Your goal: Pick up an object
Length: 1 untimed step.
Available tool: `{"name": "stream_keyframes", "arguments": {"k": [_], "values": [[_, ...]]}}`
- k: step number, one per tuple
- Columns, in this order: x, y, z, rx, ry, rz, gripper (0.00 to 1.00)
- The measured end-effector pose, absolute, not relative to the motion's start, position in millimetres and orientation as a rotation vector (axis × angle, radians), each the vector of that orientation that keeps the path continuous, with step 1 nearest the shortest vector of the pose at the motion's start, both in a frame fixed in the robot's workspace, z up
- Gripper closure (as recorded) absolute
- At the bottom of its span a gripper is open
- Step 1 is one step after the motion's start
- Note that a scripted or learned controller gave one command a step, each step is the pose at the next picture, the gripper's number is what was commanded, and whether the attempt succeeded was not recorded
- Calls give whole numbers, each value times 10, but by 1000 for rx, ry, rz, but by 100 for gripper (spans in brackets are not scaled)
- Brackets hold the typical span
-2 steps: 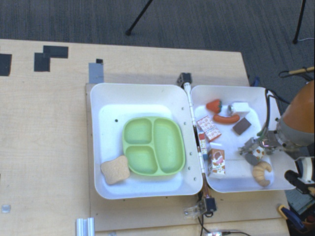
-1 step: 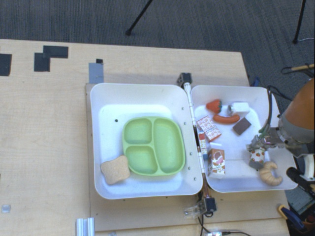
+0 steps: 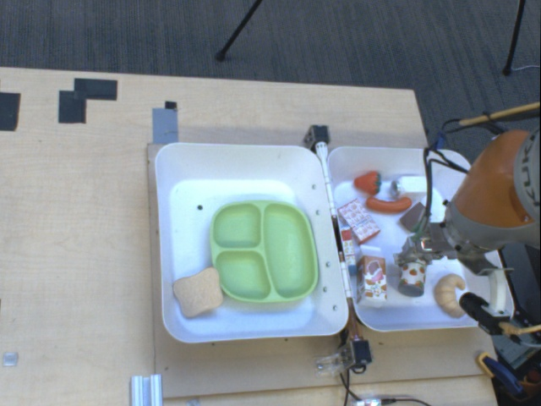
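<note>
The claw (image 3: 414, 265) is positioned low in the right bin (image 3: 385, 315), directly above a small can (image 3: 412, 279) standing upright; finger state cannot be determined. A croissant (image 3: 449, 294) lies just right, a carton (image 3: 372, 278) just left. The left bin (image 3: 182, 189) holds a green tray (image 3: 264, 252).

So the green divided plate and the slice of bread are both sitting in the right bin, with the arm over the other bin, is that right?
Not quite. The camera view shows the green divided plate and the slice of bread in the left bin, not the right one. The arm is over the other bin, the right bin, among the small items.
</note>
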State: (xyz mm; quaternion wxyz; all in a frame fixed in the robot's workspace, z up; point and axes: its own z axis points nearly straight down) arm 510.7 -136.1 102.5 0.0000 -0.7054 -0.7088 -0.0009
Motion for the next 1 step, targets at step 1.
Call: {"name": "stream_keyframes", "arguments": {"k": [1], "values": [[5514,-573,2038,-2217,-2229,-6,100]]}}
